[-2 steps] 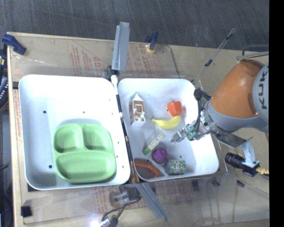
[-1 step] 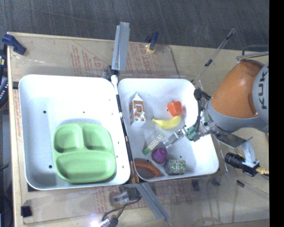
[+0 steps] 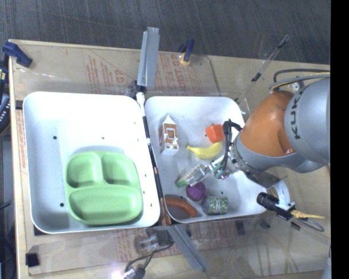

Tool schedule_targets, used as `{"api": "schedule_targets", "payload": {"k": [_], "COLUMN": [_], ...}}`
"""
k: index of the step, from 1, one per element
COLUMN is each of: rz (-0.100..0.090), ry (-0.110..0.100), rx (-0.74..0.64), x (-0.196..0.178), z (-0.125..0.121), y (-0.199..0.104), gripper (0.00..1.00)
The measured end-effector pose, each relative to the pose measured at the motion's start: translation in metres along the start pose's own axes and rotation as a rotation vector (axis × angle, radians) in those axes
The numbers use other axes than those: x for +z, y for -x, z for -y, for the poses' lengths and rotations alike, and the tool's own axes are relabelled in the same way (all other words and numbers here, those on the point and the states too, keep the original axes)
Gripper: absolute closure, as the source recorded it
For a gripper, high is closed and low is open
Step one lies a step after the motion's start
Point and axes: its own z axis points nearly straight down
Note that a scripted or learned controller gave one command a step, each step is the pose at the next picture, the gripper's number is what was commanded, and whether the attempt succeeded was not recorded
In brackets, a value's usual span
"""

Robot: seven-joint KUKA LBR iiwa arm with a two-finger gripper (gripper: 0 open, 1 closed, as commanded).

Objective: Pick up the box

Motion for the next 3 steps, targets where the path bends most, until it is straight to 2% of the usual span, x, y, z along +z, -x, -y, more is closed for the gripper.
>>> {"api": "schedule_targets", "payload": {"k": [1, 2, 3], "rz": [0.005, -0.003, -0.011], "ry": [-0.013, -0.016, -0.021], "rx": [0.262, 0.234, 0.228], "x": [0.023, 0.025, 0.017], "z": [0.004, -0.050, -0.050], "y": [-0.036, -0.069, -0.071], "gripper": [0.00, 0.00, 1.00]}}
